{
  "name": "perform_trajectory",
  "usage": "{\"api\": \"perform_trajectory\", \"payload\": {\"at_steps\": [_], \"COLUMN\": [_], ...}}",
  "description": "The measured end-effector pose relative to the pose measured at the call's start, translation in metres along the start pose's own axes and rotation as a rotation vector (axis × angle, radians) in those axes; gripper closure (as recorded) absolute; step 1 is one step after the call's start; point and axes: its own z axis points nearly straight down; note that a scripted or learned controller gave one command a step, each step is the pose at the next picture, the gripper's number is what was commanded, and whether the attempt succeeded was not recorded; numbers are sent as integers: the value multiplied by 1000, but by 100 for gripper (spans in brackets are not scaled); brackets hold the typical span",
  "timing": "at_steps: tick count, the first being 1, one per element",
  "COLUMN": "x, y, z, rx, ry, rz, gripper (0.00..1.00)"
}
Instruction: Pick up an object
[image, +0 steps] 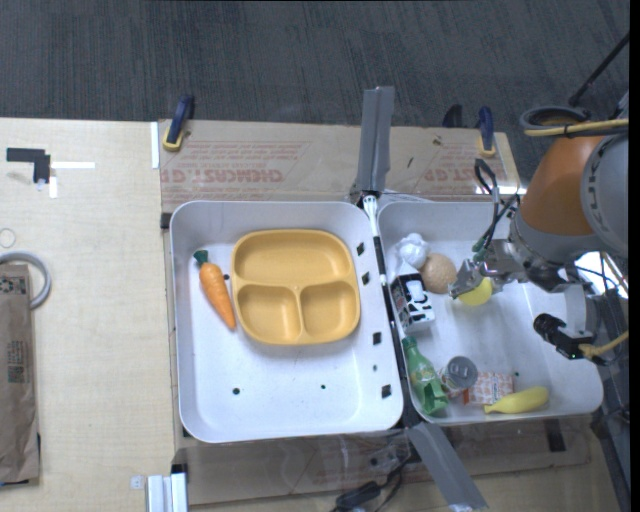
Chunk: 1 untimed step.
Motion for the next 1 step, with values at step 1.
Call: {"api": "perform_trajectory", "payload": {"at_steps": [1], "x": [104], "y": [-43], "z": [-115], "rx": [1], "ry": [-1], "rz": [160], "gripper": [100]}}
